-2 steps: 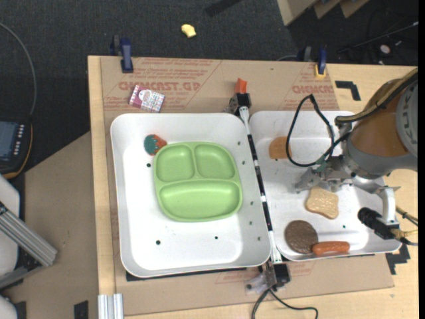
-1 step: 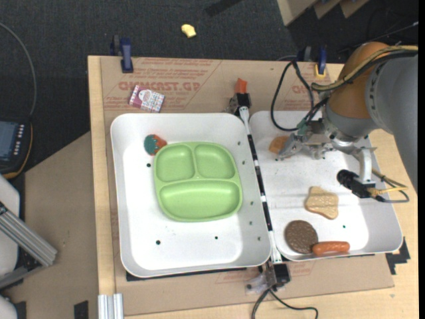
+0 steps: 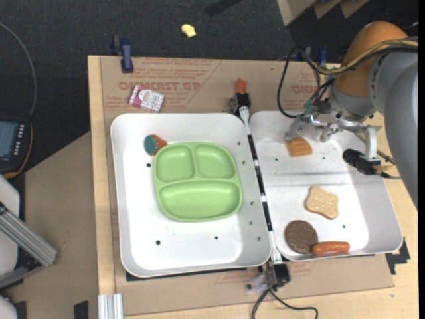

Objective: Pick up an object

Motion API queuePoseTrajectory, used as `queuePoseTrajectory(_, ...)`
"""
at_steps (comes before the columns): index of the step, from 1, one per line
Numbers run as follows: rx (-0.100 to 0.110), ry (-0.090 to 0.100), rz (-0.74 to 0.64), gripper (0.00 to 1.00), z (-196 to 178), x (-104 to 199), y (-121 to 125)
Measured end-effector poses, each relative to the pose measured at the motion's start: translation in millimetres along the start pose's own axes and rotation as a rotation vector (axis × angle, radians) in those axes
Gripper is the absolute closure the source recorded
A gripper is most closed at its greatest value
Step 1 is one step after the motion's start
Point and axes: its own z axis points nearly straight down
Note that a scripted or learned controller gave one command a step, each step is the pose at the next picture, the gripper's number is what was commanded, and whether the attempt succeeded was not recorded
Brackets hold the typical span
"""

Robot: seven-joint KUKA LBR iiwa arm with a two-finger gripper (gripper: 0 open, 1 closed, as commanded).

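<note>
- Orange square cracker-like piece (image 3: 299, 147) lies in the upper part of the right white bin (image 3: 378, 198), right of frame centre.
- We see the gripper (image 3: 309, 128) just above it, touching or nearly; whether its fingers are spread, we cannot tell.

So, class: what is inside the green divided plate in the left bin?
The green divided plate shows three bare compartments. A small round toy lies beside its upper-left rim, outside it. What lies under the plate is covered.

One fixed camera above the worktop (image 3: 199, 78), angled down on both bins (image 3: 133, 198), arm (image 3: 392, 65) entering from right.
</note>
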Motion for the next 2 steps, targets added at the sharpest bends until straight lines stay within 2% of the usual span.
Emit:
queuePoseTrajectory(1,0.016,0.007,0.002,0.00,3,48,-97)
queuePoseTrajectory(2,-0.008,-0.005,0.002,0.00,-67,-21,-8)
